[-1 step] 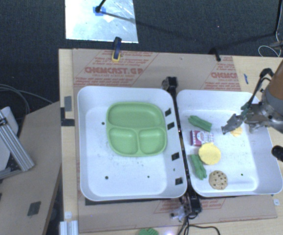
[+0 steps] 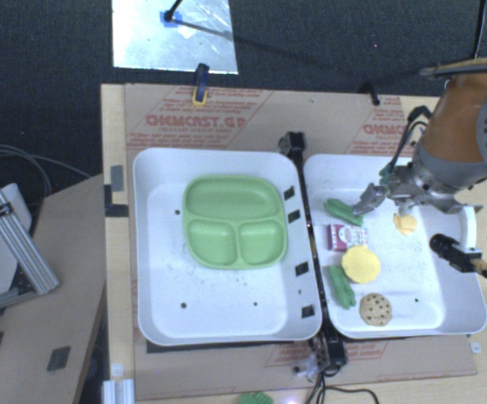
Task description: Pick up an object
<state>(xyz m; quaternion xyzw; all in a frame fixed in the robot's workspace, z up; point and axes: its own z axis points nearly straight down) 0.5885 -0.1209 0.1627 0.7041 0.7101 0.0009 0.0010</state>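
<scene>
Robot lab: bench (image 2: 226, 108), white bins (image 2: 155, 251)

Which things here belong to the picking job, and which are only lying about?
Job: gripper; green pod, pink packet, yellow disc, cookie, green piece, small yellow piece, right bin.

Lying about: green divided plate, left bin, foil sheet.

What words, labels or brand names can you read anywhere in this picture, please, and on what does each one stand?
"CHEMCAST GP": red print on the brown sheet under the bins, behind the left bin.
A second red print of the same look, on that sheet behind the right bin, is partly hidden by the arm and too blurred to read with confidence.
The small pink and white packet in the right bin bears print too small to read.
</scene>
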